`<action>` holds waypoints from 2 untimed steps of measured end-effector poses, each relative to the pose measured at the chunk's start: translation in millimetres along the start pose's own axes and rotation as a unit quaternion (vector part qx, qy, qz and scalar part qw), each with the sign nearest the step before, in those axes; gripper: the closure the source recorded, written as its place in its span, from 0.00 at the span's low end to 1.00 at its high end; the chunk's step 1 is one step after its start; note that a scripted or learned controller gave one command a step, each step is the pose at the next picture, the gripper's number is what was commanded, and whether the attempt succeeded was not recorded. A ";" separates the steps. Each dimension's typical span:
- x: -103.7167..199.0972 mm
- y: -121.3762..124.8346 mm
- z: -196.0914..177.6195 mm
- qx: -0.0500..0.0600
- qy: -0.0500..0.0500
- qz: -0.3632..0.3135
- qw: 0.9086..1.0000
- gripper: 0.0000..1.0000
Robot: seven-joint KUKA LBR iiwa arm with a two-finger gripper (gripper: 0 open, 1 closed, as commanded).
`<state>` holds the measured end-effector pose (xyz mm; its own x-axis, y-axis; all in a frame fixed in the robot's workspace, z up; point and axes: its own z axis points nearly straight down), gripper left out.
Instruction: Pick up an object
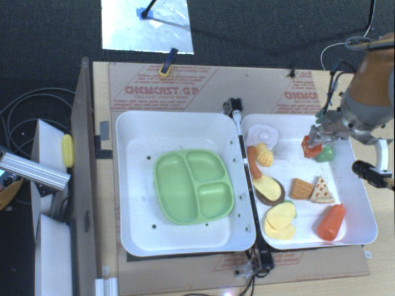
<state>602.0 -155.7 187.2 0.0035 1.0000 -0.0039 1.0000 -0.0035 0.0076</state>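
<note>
The arm (370, 88) is seen entering from the right edge of the camera view, high in the frame. Its orange band is visible at the upper right, and the grey wrist section is set just below it, angled down and to the left. The gripper (321, 137) is carried at the end of the wrist, pointed downward and lowered close to the surface beneath it. The gripper body is presented as a compact grey block with dark cabling looped beside it and running up along the arm. The stance of the gripper's tip cannot be made out at this angle.
</note>
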 end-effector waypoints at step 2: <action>82.9 3.7 -26.6 0.002 0.003 -0.007 1.000 1.00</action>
